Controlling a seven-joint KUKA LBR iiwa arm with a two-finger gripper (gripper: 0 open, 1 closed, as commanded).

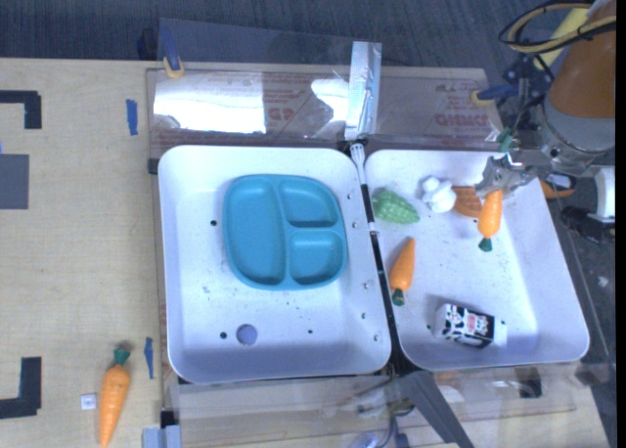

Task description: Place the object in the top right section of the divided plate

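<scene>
My gripper (501, 174) is clamped on a carrot (489, 213) that hangs just beneath it above the right bin (548, 270). I judge the lift done; next comes the carry left to the blue plate (284, 231), its far-right section.

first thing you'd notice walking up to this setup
The blue divided plate stands out in the middle of the left bin, with nothing in its sections. Next is the gripper at the right bin's far right corner, with an orange carrot hanging between its fingers. A second carrot lies by the bins' shared edge and a third on the bench, bottom left.
</scene>
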